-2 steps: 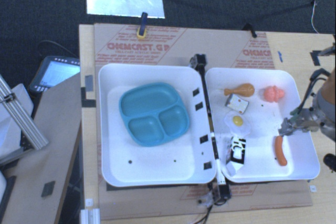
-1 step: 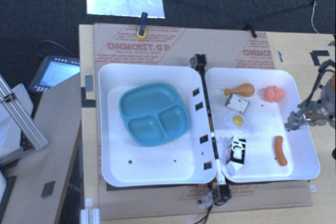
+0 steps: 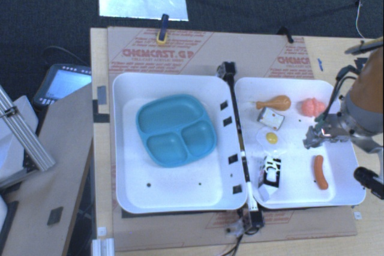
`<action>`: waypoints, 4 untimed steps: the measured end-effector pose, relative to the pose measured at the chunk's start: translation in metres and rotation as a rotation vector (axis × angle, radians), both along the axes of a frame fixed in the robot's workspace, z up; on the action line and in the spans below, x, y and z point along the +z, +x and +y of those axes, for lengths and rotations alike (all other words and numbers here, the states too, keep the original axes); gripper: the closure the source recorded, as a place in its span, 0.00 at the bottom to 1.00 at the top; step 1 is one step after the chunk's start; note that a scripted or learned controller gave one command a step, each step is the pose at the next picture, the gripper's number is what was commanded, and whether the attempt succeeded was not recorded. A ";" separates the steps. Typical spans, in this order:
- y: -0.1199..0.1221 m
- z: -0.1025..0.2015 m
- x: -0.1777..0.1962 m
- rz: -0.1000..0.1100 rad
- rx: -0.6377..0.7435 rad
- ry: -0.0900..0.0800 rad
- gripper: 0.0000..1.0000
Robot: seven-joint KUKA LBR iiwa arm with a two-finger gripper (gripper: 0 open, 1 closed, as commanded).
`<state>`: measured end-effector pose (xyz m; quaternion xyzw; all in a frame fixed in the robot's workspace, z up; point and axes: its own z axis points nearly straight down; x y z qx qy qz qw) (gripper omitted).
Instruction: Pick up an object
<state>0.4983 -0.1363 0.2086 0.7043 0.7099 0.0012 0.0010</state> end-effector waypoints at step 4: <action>0.036 0.206 0.005 0.001 0.002 0.001 1.00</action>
